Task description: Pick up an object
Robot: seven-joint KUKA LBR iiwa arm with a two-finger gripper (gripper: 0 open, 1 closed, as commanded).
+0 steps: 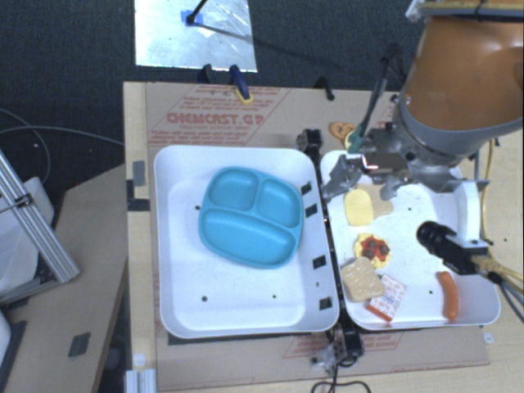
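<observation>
The pale yellow piece (359, 208) lay in the bin on the arm's side (483, 308), just below the tool (354, 169). You could not tell whether the tool was released or clenched. The piece sat close to the bin's inner wall, so a descent might have clipped that wall. A red-topped slice (373, 248), toast (361, 278), packet (387, 296) and sausage (449, 295) lay nearer the camera. A blue plate (250, 217) sat in the other bin (176, 301).

You're looking at these colours:
White shallow bin (176, 219); sky-blue divided plastic tray (250, 217); pale yellow slab (358, 208); tan toast slice (361, 278); orange sausage (449, 295); red-and-white patterned packet (387, 299).
</observation>
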